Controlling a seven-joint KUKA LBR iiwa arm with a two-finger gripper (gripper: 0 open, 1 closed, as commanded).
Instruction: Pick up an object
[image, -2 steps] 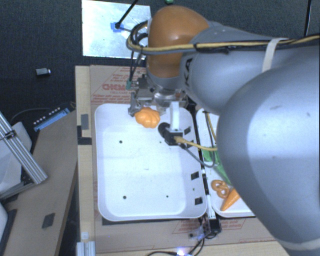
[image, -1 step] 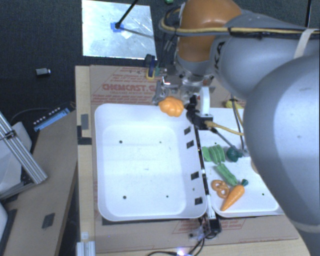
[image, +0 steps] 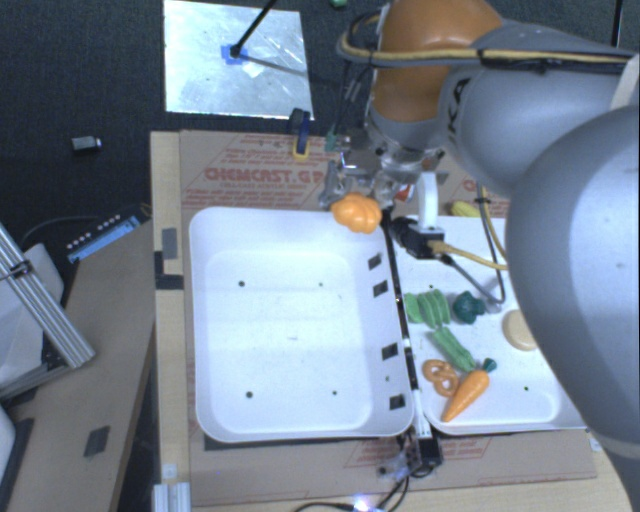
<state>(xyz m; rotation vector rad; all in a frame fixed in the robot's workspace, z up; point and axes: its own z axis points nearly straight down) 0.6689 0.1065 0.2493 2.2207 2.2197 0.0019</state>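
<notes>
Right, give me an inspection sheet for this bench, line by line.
Surface: two white bins side by side on cardboard; left bin, right bin.
Job's things: orange round object at the gripper, over the left bin's far right corner; whether it is gripped can't be told.
Clutter: in the right bin, carrot, pretzel, green pieces, teal piece, yellow item.
Grippers: gripper hangs at the bins' far edge.
Cables: yellow hose below the wrist.
Surroundings: foil sheet, aluminium rail.

The grey arm (image: 560, 190) reaches in (orange band up top), wrist pointing down.
</notes>
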